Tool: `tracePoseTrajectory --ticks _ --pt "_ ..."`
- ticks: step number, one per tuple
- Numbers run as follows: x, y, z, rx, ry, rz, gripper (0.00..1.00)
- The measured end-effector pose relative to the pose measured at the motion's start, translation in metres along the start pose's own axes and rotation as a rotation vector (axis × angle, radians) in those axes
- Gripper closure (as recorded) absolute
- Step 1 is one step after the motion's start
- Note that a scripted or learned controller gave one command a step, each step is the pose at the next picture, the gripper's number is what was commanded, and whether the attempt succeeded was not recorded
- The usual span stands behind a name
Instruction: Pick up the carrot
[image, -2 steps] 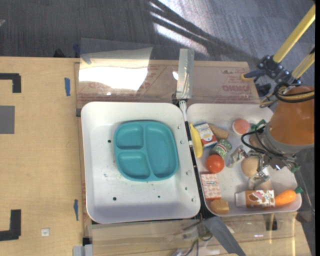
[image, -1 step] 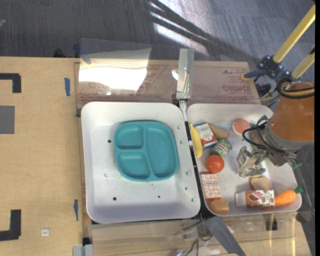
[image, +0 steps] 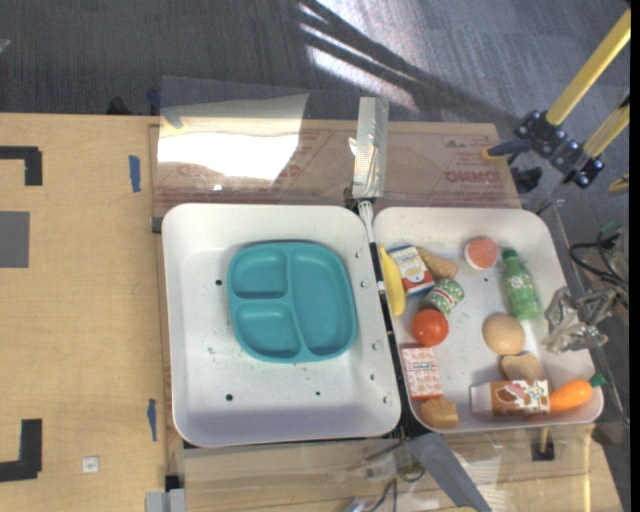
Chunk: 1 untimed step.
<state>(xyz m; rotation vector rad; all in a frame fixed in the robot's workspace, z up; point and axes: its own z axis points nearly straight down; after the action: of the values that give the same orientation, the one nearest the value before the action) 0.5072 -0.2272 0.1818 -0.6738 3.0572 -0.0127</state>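
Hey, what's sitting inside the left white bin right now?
A teal divided plate with three compartments lies in the left bin. Nothing shows in its compartments. Small dark specks dot the bin floor around it. Whatever is beneath the plate is covered.
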Motion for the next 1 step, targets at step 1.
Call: tracePoseTrajectory --ticks 1 --pt "0.0057 0.0082 0.0288 -0.01 0.008 0.275 1.0"
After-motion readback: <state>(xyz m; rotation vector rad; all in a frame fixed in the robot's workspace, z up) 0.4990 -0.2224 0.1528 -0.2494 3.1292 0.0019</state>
